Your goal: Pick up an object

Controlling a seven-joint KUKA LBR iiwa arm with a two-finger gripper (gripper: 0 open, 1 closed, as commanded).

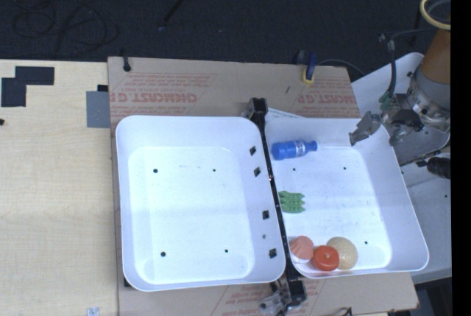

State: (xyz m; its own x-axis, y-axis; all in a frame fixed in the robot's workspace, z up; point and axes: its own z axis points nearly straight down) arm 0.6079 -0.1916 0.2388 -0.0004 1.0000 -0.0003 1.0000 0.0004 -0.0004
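Cardboard-covered bench (184, 86); gripper (383, 127) over right bin (401, 189) far rim, fingers' state unclear; blue bottle (294, 149) near.

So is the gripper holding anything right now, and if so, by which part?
Nothing is held. The gripper sits above the right bin's far right corner with nothing between its fingers; the blue bottle lies apart from it in that bin.
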